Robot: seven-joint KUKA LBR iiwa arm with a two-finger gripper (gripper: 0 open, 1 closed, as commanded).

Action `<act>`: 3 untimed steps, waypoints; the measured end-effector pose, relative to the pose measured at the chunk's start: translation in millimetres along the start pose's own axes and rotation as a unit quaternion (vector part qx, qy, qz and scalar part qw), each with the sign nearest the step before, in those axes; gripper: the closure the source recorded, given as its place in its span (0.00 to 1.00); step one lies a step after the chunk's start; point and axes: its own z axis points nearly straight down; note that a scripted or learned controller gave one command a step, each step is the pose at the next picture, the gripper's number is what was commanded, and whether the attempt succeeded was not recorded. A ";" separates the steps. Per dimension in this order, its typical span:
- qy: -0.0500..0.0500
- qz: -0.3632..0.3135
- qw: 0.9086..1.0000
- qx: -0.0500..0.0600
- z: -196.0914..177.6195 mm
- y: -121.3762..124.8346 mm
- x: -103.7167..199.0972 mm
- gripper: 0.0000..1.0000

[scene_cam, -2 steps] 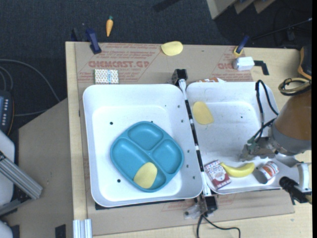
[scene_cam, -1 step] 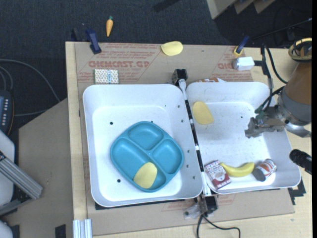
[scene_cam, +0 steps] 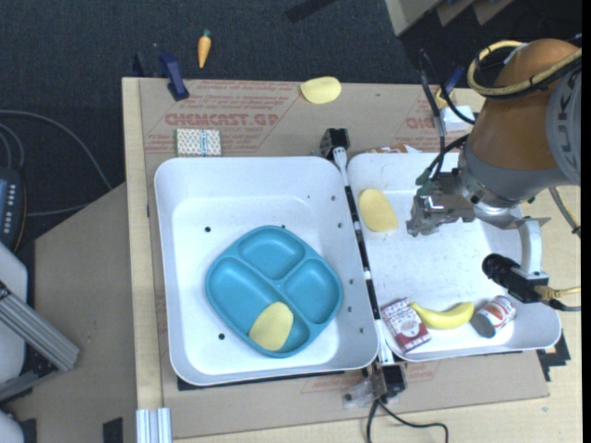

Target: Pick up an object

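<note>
Although the arm fills the upper right of the frame and hangs over the right bin, I cannot tell how far its gripper is parted, and I see nothing held in it. Nearest it, just to its left against the bin's left wall, lies a pale yellow piece, which I judge the likeliest target; a descent so close to the wall risks a finger striking the rim or nudging the piece aside. Along the lower right, the banana, small carton and little can crowd together, so a grasp there might catch two or slip.
</note>
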 end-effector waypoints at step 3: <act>0.000 0.001 1.000 0.002 93.2 -58.0 -136.4 0.00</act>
